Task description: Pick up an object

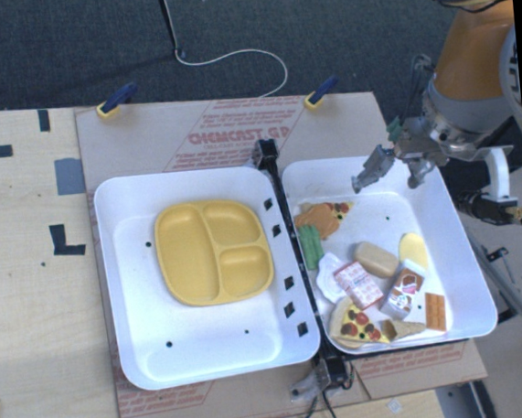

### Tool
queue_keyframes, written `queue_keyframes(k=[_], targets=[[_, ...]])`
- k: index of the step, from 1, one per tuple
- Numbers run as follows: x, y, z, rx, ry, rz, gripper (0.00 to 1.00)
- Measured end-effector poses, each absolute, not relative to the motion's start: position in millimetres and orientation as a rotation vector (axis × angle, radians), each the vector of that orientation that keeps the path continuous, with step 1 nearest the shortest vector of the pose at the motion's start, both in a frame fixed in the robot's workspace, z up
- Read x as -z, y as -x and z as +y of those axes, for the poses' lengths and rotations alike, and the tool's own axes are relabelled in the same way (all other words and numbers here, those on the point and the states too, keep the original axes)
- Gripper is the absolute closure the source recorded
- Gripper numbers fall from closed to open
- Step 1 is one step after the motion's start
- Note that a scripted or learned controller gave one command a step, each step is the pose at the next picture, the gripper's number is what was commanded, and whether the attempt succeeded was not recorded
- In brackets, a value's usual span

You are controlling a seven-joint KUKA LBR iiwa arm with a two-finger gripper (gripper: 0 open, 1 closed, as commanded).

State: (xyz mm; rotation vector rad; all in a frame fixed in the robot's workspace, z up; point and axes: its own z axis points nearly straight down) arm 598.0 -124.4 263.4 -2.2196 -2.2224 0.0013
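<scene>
Nothing is picked yet, we judge: our gripper (394, 174) hangs over the right bin's (463, 257) far edge, fingers spread wide and holding nothing; the toys (371, 286) lie untouched.

The arm (476, 54) is cut off by the right and top edges, so its upper links are out of frame. In the right bin (443, 195), the pizza slice (359, 324) lies partly under the packet (358, 283) and neighbouring items. Printing on the packet and on the small can (401, 297) is too small to read. The cable (228, 55) runs off the top edge.
</scene>
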Motion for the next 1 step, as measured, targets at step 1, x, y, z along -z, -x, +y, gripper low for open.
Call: queue_keyframes(k=[1], targets=[[-273.3,-598.2,-123.8,-0.002,2.218,-2.223,1.0]])
